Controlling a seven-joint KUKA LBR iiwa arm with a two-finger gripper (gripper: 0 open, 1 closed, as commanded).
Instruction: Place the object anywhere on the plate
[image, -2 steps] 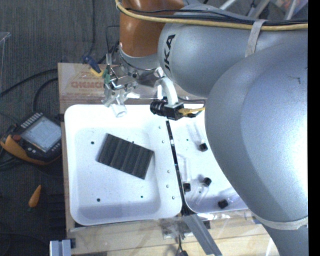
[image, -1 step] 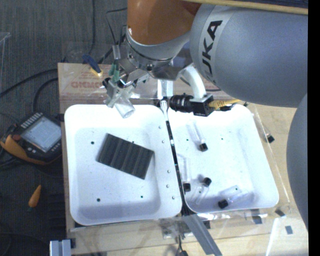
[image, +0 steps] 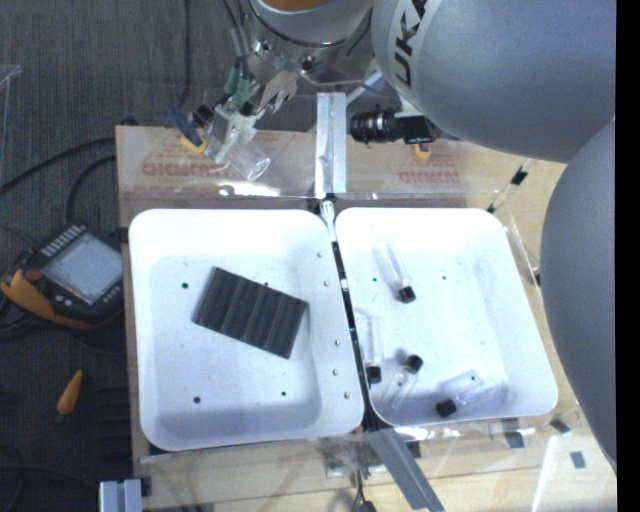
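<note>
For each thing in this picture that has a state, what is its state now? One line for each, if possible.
Gripper: raised behind the bins, a clear vial between its fingers.
Clear vial: held, above the bench edge.
Dark ribbed plate: flat in the left bin, bare.
Vials with black caps: lying on their sides in the right bin.

dark ribbed plate (image: 250, 312) mid left bin (image: 160, 250), bare floor around it, capped vials (image: 395, 273) scattered across right bin (image: 500, 260)
</note>
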